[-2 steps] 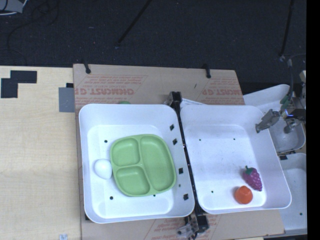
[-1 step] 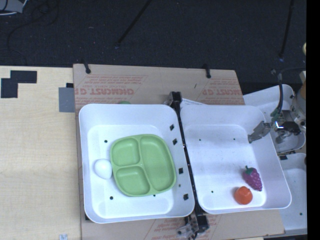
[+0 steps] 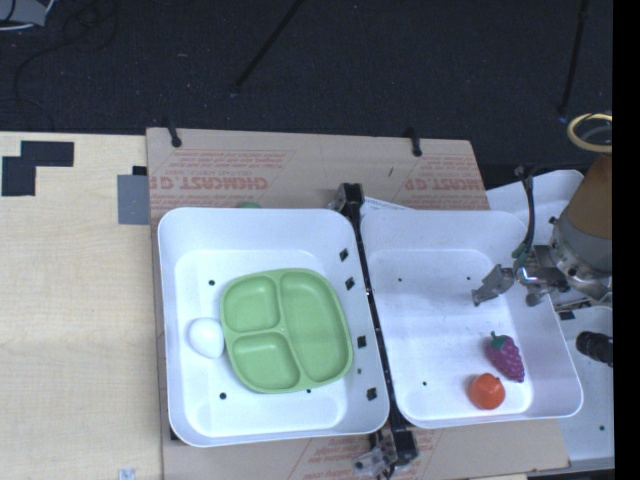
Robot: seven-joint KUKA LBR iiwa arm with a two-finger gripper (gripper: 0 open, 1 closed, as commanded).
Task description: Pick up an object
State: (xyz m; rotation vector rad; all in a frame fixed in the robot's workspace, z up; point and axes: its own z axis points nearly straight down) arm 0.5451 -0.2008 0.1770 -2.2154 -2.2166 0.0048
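A purple bunch of grapes (image 3: 507, 357) lies in the right bin (image 3: 430, 268), near its right wall. Just below and left of it sits a small orange-red tomato (image 3: 487, 391). My gripper (image 3: 512, 290) hovers over the right bin's upper right part, above the grapes and apart from them. It is open, with nothing between its fingers. The grey arm with its orange band (image 3: 592, 208) comes in from the right edge.
The left bin (image 3: 190, 238) holds a green divided plate (image 3: 285, 330) with a white egg (image 3: 206, 338) at its left side. A black divider (image 3: 365, 308) runs between the bins. Cardboard (image 3: 300, 173) lies under both bins.
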